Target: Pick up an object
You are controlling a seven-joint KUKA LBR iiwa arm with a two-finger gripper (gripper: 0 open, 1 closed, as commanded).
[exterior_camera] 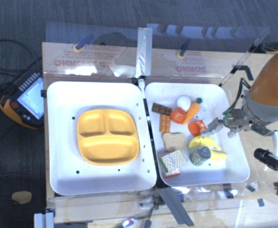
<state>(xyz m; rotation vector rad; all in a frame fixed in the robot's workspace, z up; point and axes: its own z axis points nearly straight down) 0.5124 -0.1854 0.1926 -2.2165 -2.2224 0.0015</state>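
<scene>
A heap of small plastic toy foods (188,132) lies loose in the white bin at three o'clock.

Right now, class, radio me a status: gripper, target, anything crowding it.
Gripper low over right bin, nothing seen held. Nearest: red block, banana. Can and carrot crowd close.

Red print on board (81,61), unreadable

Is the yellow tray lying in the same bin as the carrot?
No, the yellow tray lies in the left bin; the carrot is in the right bin.
</scene>
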